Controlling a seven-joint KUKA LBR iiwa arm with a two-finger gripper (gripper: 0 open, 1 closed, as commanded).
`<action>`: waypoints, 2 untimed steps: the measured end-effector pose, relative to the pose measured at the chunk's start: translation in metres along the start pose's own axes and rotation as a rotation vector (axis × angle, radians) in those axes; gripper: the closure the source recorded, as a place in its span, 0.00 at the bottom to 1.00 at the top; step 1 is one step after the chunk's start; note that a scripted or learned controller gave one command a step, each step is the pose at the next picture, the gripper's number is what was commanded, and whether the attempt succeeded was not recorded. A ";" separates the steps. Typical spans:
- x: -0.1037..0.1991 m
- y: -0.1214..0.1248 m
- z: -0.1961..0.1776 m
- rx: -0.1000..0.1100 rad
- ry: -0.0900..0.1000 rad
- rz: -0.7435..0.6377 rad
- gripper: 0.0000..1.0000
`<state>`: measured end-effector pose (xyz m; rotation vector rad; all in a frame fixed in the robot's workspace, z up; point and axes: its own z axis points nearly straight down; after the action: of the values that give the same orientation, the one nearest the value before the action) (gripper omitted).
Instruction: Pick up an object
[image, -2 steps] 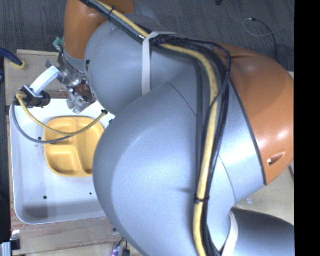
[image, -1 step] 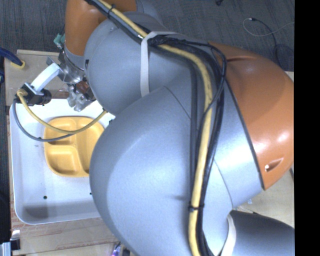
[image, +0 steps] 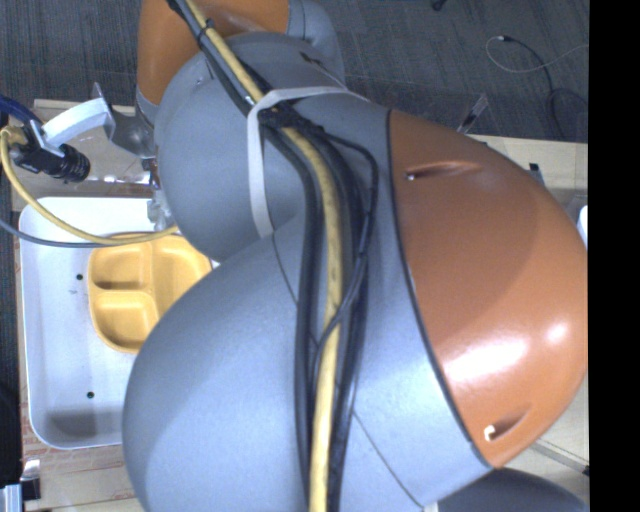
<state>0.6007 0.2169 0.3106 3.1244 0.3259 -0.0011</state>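
A yellow plastic dish with divided compartments (image: 135, 290) lies in the left white bin (image: 55, 340), partly covered by the arm. The grey and orange arm (image: 350, 300) stretches across the bench from the right, very close to the camera. Its wrist end with the gripper (image: 128, 132) is at the upper left, above the far rim of the left bin and beyond the yellow dish. The arm's body hides much of the gripper.
The bench's wooden edge (image: 70, 470) runs along the near side of the left bin. Dark carpet (image: 60, 50) lies past the bench at the top. The arm hides the right bin.
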 end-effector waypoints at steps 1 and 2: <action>-0.037 0.054 -0.021 0.003 -0.004 -0.130 1.00; -0.046 0.009 0.111 -0.001 -0.004 0.002 1.00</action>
<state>0.5579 0.1986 0.2000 3.1233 0.3228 -0.0077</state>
